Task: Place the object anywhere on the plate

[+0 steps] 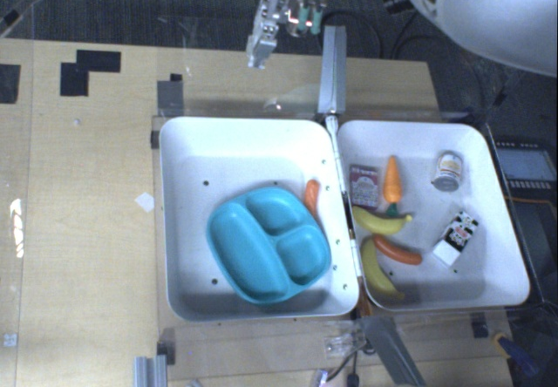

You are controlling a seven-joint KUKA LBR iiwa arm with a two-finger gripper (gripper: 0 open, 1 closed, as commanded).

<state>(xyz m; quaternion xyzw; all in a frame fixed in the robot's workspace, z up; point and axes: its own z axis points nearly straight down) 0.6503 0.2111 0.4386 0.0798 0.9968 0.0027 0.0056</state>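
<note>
A blue divided plate (268,243) lies tilted in the left bin (192,202). A small orange sausage-like piece (312,196) rests just off the plate's upper right rim, near the bin's right wall. My gripper (264,37) hangs high above the bench beyond the left bin's far edge, well away from the plate. Nothing shows between its fingers.
The right bin (497,228) holds a carrot (392,178), a red packet (364,186), two bananas (380,222), an orange sausage (398,250), a small can (447,171) and a black-and-white carton (457,237). A metal divider post (330,71) stands behind the bins.
</note>
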